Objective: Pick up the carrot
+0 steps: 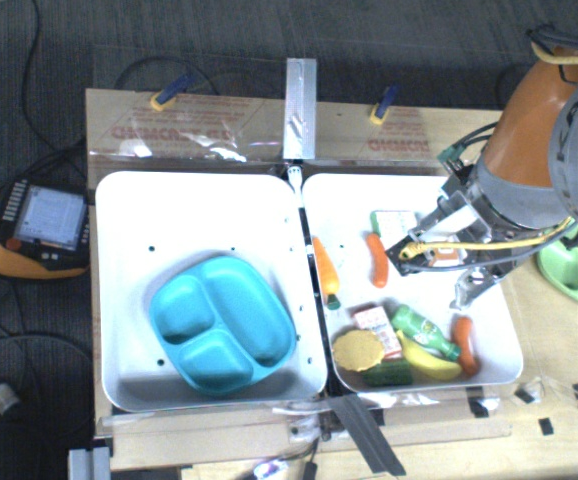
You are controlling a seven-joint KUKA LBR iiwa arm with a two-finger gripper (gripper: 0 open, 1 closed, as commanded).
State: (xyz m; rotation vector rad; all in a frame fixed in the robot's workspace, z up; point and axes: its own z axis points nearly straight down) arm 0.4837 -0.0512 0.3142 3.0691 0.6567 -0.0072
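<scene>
Progress toward a grasp looks slight: the carrot (323, 266) lies in the right bin (354, 218), tight along its left wall, orange body pointing far and green end near, with nothing gripping it. The claw (468, 291) hangs over the right part of that same bin, well apart from the carrot. It is above the near-right heap, where a banana (431, 360), a green bottle (419, 326) and a reddish-orange stick (465, 342) lie. Whether the claw is open or closed I cannot tell: its tip is small and blurs into the wrist hardware, and I see nothing held in it. By my judgement the whole job is left: travel left, descend, close, lift. A second orange-red piece (377, 258) between carrot and claw could be mistaken for the target; its kind is unclear. The arm covers part of the bin's far-right corner. A blue tray (224, 328) sits in the left bin (129, 228).
</scene>
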